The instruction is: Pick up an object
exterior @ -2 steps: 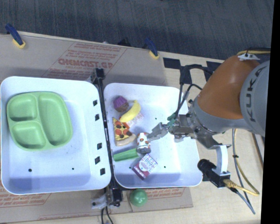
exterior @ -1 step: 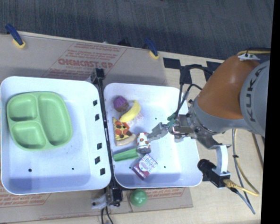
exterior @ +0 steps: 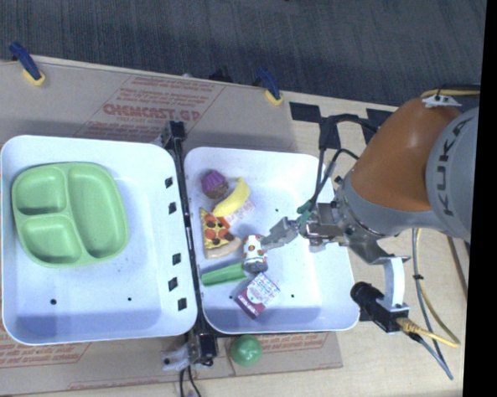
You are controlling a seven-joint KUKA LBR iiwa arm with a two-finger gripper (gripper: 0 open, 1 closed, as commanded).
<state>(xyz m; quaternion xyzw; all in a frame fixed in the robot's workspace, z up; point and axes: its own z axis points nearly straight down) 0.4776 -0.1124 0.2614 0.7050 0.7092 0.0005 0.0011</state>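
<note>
My gripper (exterior: 273, 235) reaches in from the right over the right bin (exterior: 325, 316), its tips just right of a small white and red can (exterior: 254, 253). Nothing shows between the fingers. In the same bin lie a purple grape toy (exterior: 214, 183), a yellow banana (exterior: 232, 198), a pizza slice (exterior: 217, 232), a green pepper-like stick (exterior: 221, 274) and a maroon and white packet (exterior: 257, 294).
The left bin (exterior: 82, 317) holds a green divided plate (exterior: 70, 213). A green ball (exterior: 244, 349) lies outside the bins on the cardboard at the front. Clamps sit on the divider between the bins. Cables trail at the right.
</note>
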